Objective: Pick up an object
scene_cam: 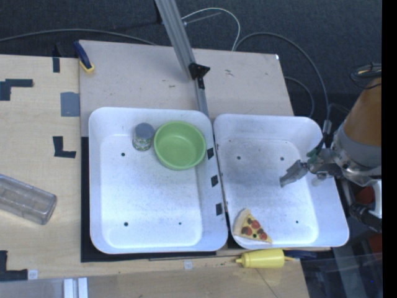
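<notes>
Risk: jaws (290,177), spread and empty at right-centre of frame, hang well apart from the flat plastic pizza slice (251,226) at the right white bin's (260,126) lower-left corner; its thinness and the wall invite a miss.

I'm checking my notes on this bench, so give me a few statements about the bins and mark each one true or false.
1. The green bowl sits in the left bin. True.
2. The pizza slice lies in the left bin. False: it lies in the right bin, near its front left corner.
3. A small jar stands beside the bowl. True.
4. The gripper holds the pizza slice. False: it is apart from it, with nothing between its fingers.
</notes>
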### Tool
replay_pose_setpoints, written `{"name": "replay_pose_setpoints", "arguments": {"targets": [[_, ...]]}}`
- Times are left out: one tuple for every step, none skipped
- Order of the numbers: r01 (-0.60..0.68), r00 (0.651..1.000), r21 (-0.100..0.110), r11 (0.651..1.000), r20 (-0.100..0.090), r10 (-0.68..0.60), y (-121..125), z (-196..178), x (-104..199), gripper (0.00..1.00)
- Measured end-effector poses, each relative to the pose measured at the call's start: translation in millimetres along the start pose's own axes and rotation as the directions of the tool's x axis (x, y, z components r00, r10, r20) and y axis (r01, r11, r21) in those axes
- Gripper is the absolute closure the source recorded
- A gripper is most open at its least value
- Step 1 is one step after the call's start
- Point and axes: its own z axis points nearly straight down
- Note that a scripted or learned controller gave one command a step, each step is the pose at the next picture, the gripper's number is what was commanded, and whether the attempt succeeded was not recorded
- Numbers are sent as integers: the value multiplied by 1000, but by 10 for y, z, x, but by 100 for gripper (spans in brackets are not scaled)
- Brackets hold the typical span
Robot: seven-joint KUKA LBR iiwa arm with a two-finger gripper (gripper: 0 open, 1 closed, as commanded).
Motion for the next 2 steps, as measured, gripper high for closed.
{"name": "replay_pose_setpoints", "arguments": {"targets": [[0,1000,0,1000,0,0,0,0,-1,0],[-1,1000,6,1000,-1,1,32,631,28,0]]}}
